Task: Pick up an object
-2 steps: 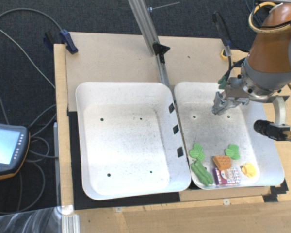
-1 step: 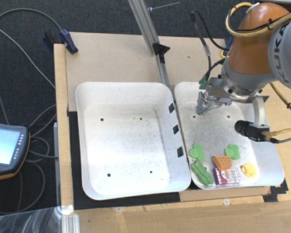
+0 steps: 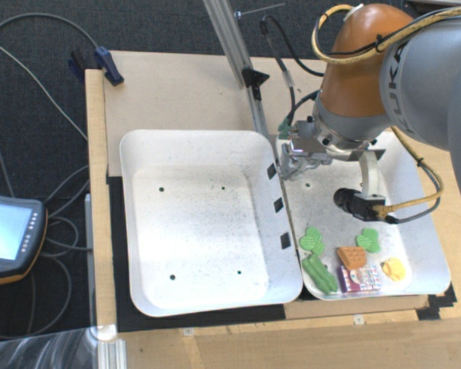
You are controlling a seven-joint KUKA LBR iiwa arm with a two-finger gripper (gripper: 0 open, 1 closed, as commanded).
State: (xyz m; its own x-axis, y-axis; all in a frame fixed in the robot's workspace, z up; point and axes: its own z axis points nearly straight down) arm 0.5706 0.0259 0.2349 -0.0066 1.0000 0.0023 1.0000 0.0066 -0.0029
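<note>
Several small objects lie in the near corner of the right bin (image 3: 323, 194): a green leafy piece (image 3: 313, 241), a long green piece (image 3: 318, 272), another green piece (image 3: 369, 239), an orange block (image 3: 352, 257), a yellow piece (image 3: 394, 269) and a pink-purple box (image 3: 360, 280). My gripper (image 3: 290, 164) hangs over the right bin's far left part, close to the wall shared with the left bin. It is well apart from the objects, which lie nearer the camera. I see nothing held in it.
The left bin (image 3: 132, 154) is next to the right one. A metal pole (image 3: 229, 37) rises from behind the bins. A black cable connector (image 3: 357, 203) dangles from the arm over the right bin. A tablet (image 3: 8, 237) lies off the bench at left.
</note>
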